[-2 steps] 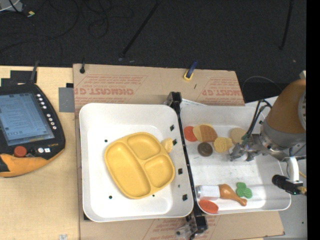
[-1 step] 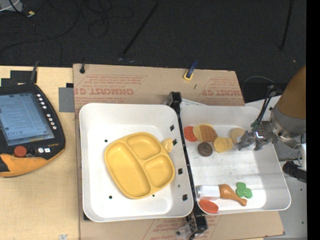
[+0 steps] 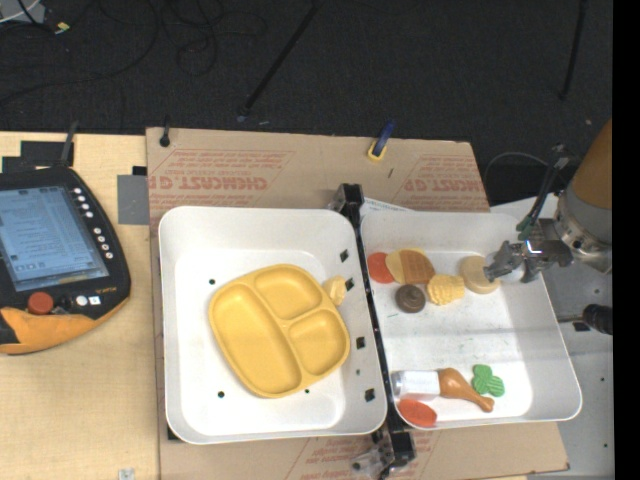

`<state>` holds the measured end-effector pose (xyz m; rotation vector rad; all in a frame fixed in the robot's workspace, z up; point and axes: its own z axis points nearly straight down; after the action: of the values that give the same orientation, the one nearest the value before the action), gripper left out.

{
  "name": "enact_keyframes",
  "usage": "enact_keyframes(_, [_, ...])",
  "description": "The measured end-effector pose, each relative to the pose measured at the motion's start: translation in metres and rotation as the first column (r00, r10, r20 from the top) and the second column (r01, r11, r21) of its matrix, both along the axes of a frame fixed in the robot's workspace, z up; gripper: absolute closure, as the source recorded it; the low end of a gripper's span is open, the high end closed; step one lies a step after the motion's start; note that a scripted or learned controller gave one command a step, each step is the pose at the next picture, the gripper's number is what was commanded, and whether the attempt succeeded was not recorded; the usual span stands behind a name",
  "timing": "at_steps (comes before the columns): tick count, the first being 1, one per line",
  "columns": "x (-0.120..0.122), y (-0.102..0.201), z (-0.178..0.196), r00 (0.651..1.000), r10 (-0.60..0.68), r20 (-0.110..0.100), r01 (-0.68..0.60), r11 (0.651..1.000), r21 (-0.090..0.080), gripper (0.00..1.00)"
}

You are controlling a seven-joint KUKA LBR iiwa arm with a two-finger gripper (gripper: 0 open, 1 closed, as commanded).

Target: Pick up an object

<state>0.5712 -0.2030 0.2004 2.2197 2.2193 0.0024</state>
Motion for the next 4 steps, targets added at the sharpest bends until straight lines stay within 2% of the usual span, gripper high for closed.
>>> enact_keyframes(1, [0.0, -0.002, 0.029, 1.0, 0.001, -0.001, -0.001, 1.0, 0.001, 1.0])
enact_keyframes(2, [-0.003, 0.056, 0.034, 1.0, 0.005, -0.005, -0.005, 1.0, 0.004, 1.0])
enact_keyframes(3, [0.011, 0.104, 0.036, 1.0, 0.004, -0.004, -0.004, 1.0, 0.003, 1.0])
enact_keyframes(4, [0.011, 0.129, 0.037, 1.0, 0.002, -0.006, -0.002, 1.0, 0.003, 1.0])
